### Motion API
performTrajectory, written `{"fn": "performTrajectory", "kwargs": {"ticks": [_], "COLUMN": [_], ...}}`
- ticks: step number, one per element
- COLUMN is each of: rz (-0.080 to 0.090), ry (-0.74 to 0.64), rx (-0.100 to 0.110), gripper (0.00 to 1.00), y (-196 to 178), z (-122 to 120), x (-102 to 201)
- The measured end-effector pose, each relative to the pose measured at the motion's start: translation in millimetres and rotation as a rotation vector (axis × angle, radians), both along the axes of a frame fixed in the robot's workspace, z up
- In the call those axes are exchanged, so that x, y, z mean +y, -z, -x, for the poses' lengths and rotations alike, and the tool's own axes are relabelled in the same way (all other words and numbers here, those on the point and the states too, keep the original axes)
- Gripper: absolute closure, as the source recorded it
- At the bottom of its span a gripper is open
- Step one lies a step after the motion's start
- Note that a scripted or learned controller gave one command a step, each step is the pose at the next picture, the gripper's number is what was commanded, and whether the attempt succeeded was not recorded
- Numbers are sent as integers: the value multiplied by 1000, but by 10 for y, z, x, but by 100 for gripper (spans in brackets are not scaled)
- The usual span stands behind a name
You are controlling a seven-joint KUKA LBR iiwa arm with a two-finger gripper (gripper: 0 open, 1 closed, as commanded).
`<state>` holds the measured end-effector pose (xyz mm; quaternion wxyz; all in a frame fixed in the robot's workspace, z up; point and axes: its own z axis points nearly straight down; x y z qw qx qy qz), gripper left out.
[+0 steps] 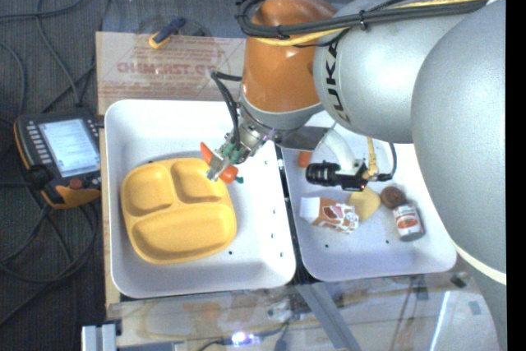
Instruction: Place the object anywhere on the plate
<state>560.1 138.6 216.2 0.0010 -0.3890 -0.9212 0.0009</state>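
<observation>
A yellow plate [177, 214] with three compartments lies in the left bin [123, 127]. My gripper [220, 168] hangs over the plate's upper right corner, at its rim. It is shut on a small orange object [231, 174], whose ends stick out on both sides of the fingers, with a bit of green near the fingertips. The object sits just above the plate's edge; whether it touches the plate I cannot tell.
The right bin [378, 263] holds a white and red packet [332, 215], a pale yellow piece [366, 205], a brown round thing [393, 196], a small red-labelled can [408, 223] and an orange bit [304, 159]. A teach pendant [62, 152] lies left of the bench.
</observation>
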Motion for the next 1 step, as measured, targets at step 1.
{"fn": "performTrajectory", "kwargs": {"ticks": [1], "rz": [-1], "ry": [0], "rx": [0], "gripper": [0], "y": [-2], "z": [-1], "x": [-1]}}
